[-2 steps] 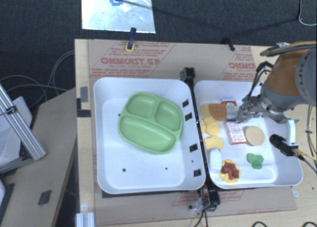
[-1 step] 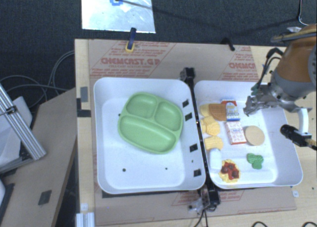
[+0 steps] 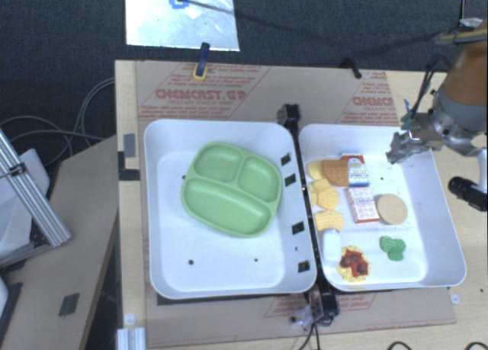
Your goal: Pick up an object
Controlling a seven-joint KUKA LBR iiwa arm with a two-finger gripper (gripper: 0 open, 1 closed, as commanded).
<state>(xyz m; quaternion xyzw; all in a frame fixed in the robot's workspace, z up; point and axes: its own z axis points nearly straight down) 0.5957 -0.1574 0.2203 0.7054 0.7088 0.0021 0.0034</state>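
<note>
The right bin (image 3: 435,188) holds several toy food pieces: a red and white carton (image 3: 355,171), a second flat red and white box (image 3: 363,206), a round tan cookie (image 3: 392,209), a green broccoli piece (image 3: 393,247), a red and yellow piece (image 3: 354,262), and yellow and orange pieces (image 3: 324,188) along its left side. My gripper (image 3: 401,148) hangs above the far right part of this bin, apart from all the pieces. Nothing shows between its fingers.
The left bin (image 3: 168,264) holds a green divided plate (image 3: 231,188). A black divider with clips (image 3: 301,196) runs between the bins. Cardboard (image 3: 229,93) lies under both bins. A metal frame (image 3: 30,196) stands at the left, and cables trail over the bench.
</note>
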